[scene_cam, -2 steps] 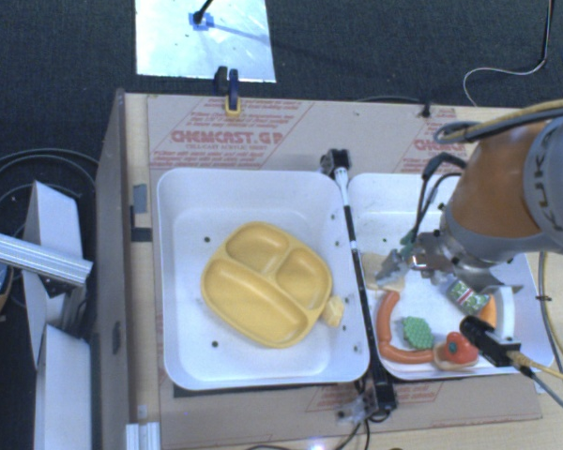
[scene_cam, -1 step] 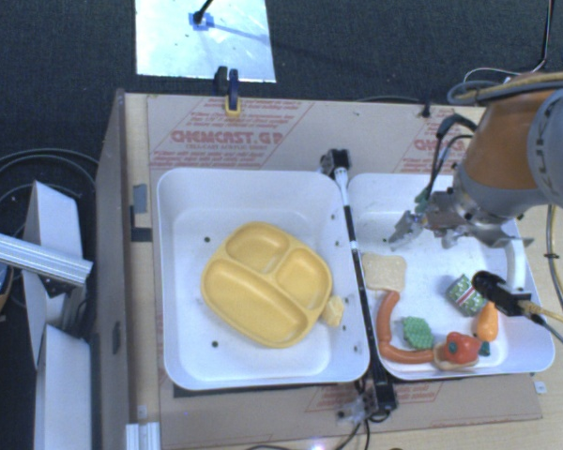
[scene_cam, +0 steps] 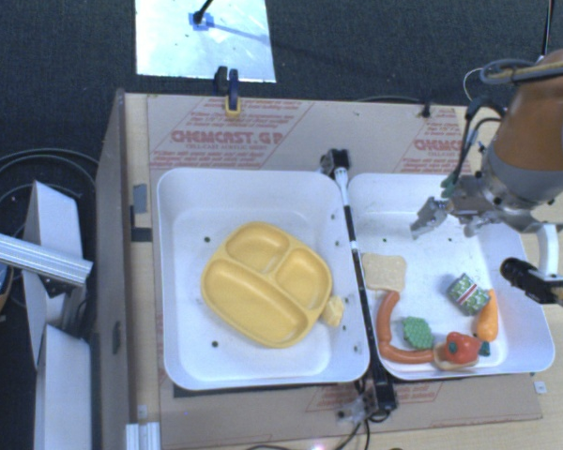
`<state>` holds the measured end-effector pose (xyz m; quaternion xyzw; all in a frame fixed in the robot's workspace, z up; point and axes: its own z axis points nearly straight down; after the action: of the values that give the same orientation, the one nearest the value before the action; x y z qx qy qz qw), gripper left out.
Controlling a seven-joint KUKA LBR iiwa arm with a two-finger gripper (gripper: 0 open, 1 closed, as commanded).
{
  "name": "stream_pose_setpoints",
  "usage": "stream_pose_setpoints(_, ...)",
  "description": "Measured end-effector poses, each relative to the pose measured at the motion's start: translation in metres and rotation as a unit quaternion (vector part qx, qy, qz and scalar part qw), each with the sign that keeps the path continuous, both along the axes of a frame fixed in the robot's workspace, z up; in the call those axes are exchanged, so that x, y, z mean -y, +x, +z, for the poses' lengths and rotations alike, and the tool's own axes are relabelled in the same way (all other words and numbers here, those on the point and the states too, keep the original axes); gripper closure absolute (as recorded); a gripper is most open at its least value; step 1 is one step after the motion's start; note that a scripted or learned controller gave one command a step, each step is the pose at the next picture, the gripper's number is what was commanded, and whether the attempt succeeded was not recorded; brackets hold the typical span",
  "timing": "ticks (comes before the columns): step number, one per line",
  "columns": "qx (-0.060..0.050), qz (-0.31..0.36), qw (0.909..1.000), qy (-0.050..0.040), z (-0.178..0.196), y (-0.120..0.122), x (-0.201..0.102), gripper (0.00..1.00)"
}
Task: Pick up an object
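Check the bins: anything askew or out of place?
One thing: a small yellow piece lies loose in the left bin, against the yellow divided plate's right edge. The toy food sits in the right bin, clustered near its front edge.

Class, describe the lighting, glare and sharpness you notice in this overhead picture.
Camera view: the metal sheet at top glares nearly white; both white bins are bright and evenly lit with faint shadows; the gripper and small toys look soft, slightly blurred.

The arm (scene_cam: pixel 542 125) has a broad orange band above a grey wrist — thin cables loop beside it — ending in a grey metal gripper (scene_cam: pixel 430 217).
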<state>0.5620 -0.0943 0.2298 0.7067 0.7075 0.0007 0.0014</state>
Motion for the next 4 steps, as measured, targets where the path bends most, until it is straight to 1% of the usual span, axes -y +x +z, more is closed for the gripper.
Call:
stream_pose_setpoints(1,-0.003,0.0,1.0,0.0007,-0.087,-0.033,-0.012,0.0)
stream_pose_setpoints(2,0.0,0.001,1.0,0.0008,-0.045,-0.045,-0.046,0.0)
stream_pose_setpoints(3,-0.002,0.0,1.0,0.0007,-0.045,-0.062,-0.05,0.0)
stream_pose_setpoints(4,0.0,0.002,1.0,0.0002,-0.046,0.01,-0.04,0.0)
